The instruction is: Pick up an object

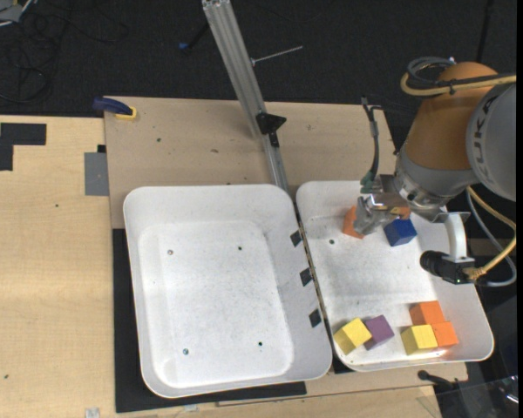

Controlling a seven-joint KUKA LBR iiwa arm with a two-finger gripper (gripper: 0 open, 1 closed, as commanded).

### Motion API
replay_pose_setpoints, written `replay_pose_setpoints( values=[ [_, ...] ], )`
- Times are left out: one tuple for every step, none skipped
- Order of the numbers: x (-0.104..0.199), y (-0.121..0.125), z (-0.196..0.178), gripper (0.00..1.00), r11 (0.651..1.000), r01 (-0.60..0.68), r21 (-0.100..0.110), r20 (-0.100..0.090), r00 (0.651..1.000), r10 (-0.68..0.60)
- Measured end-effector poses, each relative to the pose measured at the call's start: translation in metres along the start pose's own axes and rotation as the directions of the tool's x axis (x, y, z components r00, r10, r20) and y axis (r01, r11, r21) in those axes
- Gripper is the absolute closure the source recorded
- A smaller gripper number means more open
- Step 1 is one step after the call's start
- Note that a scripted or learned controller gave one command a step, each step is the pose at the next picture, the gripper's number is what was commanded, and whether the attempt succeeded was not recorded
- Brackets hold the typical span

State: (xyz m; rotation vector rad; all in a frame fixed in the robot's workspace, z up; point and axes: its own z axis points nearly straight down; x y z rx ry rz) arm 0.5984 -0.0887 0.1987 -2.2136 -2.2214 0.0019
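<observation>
Bench (192, 138): pale wood, carrying two shallow white bins side by side, with a slanted metal rail (241, 77) rising from behind them.
Left bin (148, 225): the bigger tray, its floor speckled with dark flecks.
Right bin (331, 268): holds all the blocks; black clips sit along the seam it shares with the left bin.
Arm (449, 120): grey with an orange band, reaching in from the right and ending over the far part of the right bin.
Jaws (376, 205): low over the bin's far end, between the orange-red block and the blue block; whether they are spread or pressed together cannot be told, and nothing is seen held between them.
Orange-red block (356, 222): just left of the jaws, tilted, its long axis running roughly up and down.
Blue block (401, 232): just right of the jaws, a cube turned slightly askew.
Near-edge blocks: a yellow block (352, 333) touching a purple block (379, 328); to their right an orange block (435, 319) beside a second yellow block (417, 339).
</observation>
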Motion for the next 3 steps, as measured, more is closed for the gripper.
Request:
replay_pose_setpoints(
  values=[
    [0.047,-0.031,0.000,1.00,1.000,-0.001,0.001,0.000,1.000,0.001],
    [0.102,-0.042,-0.008,1.00,1.000,0.001,0.000,0.000,1.000,-0.001],
    [0.147,-0.069,-0.026,1.00,1.000,0.000,0.001,0.001,1.000,0.000]
  ],
)
